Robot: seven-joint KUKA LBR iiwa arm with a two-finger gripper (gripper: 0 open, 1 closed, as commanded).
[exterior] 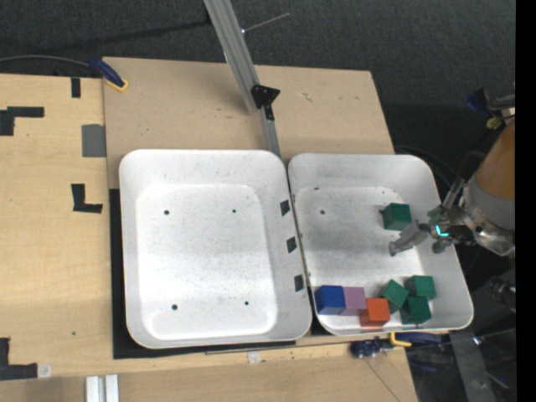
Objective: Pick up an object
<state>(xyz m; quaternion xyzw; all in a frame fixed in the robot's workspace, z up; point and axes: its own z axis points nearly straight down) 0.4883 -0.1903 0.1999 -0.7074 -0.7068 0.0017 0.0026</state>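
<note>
My gripper (412, 239) reaches in over the right side of the right bin (352, 174), just below and to the right of a lone green block (396, 216). I see nothing held by it. Along the bin's front edge lie a blue block (331, 298), a pale purple block (354, 297), an orange block (377, 310) and three green blocks (415, 308) clustered at the front right corner.
The left bin (201, 249) sits beside the right one, their rims touching. A slanted metal bar (239, 48) runs from the top of the view down to the bins' shared back corner. The arm's wrist (494, 199) hangs over the right bin's right rim.
</note>
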